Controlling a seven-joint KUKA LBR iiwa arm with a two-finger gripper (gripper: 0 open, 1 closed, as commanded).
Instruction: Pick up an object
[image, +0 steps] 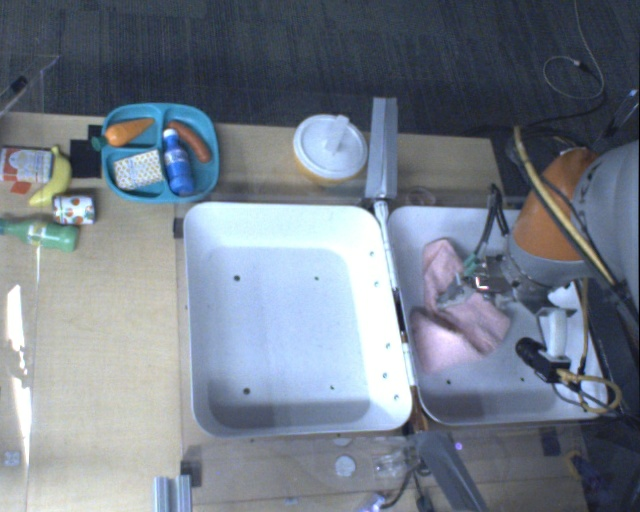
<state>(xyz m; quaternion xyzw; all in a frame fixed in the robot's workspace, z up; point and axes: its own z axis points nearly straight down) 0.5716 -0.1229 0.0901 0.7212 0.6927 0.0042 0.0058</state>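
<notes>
Camera view. Pale wooden bench (90, 380) fills most of the frame, dark carpet (300, 45) along the top. Two shallow white bins side by side: left bin (285, 320) at centre, right bin (470, 395) at right-centre, a grey metal divider post (381, 150) standing above the seam between them.

Upper left: blue sectioned tray (205, 150) with toy food in it, incl. an orange carrot-like piece (130, 131) and a blue bottle (177, 163). Left of the tray a banana (55, 176), a small can (74, 209), a green bottle (40, 234) and a small red-and-white carton (25, 163) at the frame edge. Top centre: white lidded cup (330, 147) on a yellow base, just above the left bin.

Task's thing: pink cloth (450, 315), crumpled, soft folds, lying in the left half of the right bin, touching the bin floor.

Arm enters from right, grey body with orange band (545, 225), cables looped around it. Gripper (472, 283) sits low over the cloth's upper right part, just at the fabric. Claw state: cannot tell, too small and cluttered; a grasp on the cloth is not visible.
</notes>
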